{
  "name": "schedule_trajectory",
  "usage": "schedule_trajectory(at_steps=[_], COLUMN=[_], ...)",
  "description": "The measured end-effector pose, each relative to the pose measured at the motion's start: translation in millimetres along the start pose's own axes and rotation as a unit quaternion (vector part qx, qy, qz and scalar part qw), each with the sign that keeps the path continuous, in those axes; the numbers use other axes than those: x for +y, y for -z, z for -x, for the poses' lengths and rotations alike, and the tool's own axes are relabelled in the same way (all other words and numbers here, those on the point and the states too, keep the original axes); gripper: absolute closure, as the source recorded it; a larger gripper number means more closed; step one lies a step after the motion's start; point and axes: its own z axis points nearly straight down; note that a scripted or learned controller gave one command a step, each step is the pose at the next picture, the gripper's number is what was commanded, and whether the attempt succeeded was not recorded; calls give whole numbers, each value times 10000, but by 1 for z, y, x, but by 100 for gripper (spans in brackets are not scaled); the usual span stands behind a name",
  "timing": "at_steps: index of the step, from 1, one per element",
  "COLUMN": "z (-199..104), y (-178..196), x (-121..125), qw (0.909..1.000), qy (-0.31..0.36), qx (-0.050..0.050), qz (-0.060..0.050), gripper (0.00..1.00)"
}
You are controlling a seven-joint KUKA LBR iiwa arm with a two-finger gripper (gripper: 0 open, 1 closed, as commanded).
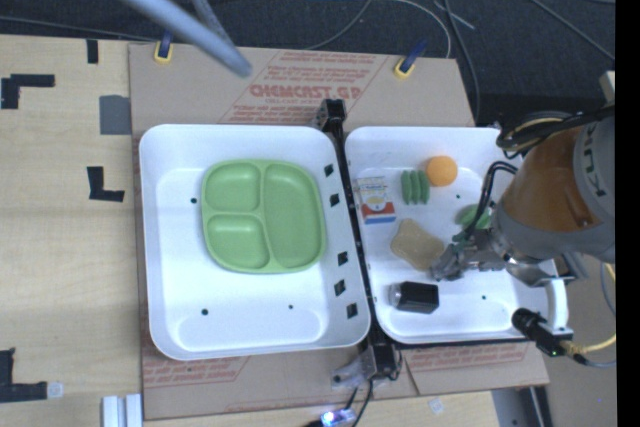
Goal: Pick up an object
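Start with the counter (60,215), the pale wood surface under a sheet of printed cardboard (300,80), and the two white bins on it. The left bin (170,315) carries a green divided plate (265,215) lying flat near its middle. The right bin (480,315) holds everything you might pick.

The arm (560,185) comes in from the right, its orange band hanging over the bin's right side. The hand (452,262) sits low in the right bin, just at the right edge of the tan sponge-like block (413,242). You cannot tell from this angle whether it is spread or pressed together, and nothing shows between its tips, so do not count anything as held.

Next in size: a black box-shaped object (415,296) lies just below the hand, near the bin's front wall. A small white carton with a red panel (376,198) sits against the left wall. A green ridged piece (415,186) lies beside it, and an orange ball (441,171) just to its right. Another green scrap (468,213) peeks out beside the wrist.

The tan block looks like the nearest candidate. The risks, as I judge them: the hand is at the block's corner rather than centred, so a close could pinch the edge and let it slip on the lift. The block may also slide toward the carton. The black object is close enough to be nudged.
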Motion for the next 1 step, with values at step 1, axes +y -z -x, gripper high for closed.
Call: schedule_trajectory(at_steps=[1], z=[-7], y=[47], x=[7], qw=[10000], qy=[12], qx=[11], qz=[5], gripper=[100])
